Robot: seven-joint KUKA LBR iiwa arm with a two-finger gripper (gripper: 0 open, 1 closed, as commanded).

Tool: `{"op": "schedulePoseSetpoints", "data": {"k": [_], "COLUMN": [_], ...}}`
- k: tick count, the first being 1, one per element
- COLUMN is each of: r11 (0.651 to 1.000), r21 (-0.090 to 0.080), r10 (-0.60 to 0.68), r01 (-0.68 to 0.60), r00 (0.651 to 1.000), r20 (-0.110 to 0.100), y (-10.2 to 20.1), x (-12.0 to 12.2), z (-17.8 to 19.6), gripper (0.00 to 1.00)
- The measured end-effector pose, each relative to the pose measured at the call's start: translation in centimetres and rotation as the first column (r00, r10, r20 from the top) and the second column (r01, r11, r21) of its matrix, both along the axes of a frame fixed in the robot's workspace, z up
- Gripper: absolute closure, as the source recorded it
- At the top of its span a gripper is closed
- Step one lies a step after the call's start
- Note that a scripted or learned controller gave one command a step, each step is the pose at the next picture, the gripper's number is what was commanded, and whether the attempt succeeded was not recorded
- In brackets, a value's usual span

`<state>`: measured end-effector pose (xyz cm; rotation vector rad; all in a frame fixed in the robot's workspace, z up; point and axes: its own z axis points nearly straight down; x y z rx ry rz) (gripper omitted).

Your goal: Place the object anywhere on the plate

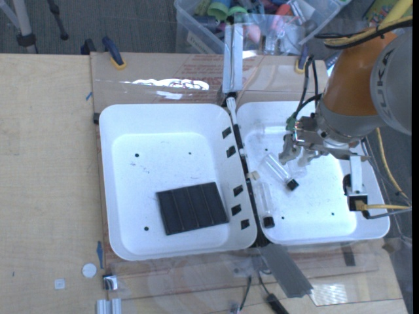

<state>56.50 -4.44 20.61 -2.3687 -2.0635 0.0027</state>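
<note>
The arm (366,70) is reaching in from the right and is hanging over the right bin (327,231), its orange band sitting above the wrist. The pincer (292,157) is pointing down and to the left over the bin's upper middle; whether it is open or closed cannot be told, since the wrist body is covering much of it. Just below and left of the pincer, a clear, tube-like object (275,169) is lying on the bin floor — nothing is showing it to be gripped. A small dark block (292,184) is lying just beside it, lower right, also on the floor. A second clear piece (263,198) is lying near the divider between the bins. The plate (192,207) — a dark, ribbed, rectangular slab — is lying flat in the left bin (131,126), in its lower middle, slightly rotated, well apart from the clear object. Both bins are resting side by side on the wooden surface (42,169). A clear tub of mixed coloured items (262,8) is standing beyond the bins.
</note>
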Motion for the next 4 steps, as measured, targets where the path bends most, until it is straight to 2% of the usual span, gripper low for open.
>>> {"op": "schedulePoseSetpoints", "data": {"k": [1, 2, 3, 4], "r11": [0.99, 0.918, 0.856, 0.494], "r21": [0.001, 0.002, 0.001, -0.002], "r10": [0.139, 0.397, 0.517, 0.869], "r01": [-0.139, -0.397, -0.517, -0.869], "r00": [0.99, 0.918, 0.856, 0.494], "r20": [0.003, 0.001, 0.003, 0.005], "y": [6.6, 14.1, 22.2, 24.8], "x": [3.3, -0.3, 1.8, 1.2], "z": [-2.2, 2.0, -1.2, 12.9], "gripper": [1.0, 1.0, 1.0, 1.0]}}
